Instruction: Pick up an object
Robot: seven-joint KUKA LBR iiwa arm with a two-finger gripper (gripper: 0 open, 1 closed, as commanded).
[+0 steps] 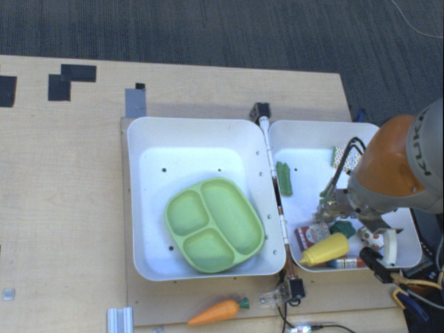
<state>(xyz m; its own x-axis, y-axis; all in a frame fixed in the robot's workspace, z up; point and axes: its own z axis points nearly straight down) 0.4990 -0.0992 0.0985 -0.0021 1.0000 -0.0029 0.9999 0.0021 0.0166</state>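
Orange-banded grey arm [395, 161]: I see it reaching in from the right, bent down over the right shallow white plastic bin [305, 139], with the wrist low among the clutter.
Gripper [326, 217]: it sits down among the objects at the near middle of that bin; I cannot tell how it is set, because the wrist and the jumble around it hide the tip.
Candidates in the right bin: a yellow plastic squeeze-bottle shape [325, 250] lying on its side near the front wall, just beside the gripper; a small dark green piece [342, 228] next to it; a red and white packet [304, 237] partly under the yellow thing; a green stick-shaped object [283, 177] lying alone near the dividing wall, well apart from the gripper.
Left bin [187, 134]: a pale green three-compartment plastic tray [214, 224] rests in it, untouched.
On the bench: an orange toy carrot with a green top [218, 311] lies outside both bins, in front of the left one.
Progress: I judge this to be the reach or grasp stage. Nothing is visibly lifted, and every object I can make out rests on the bin floor.
Left to do: close on one object, most likely the yellow one or its neighbours, and raise it clear of the bin.
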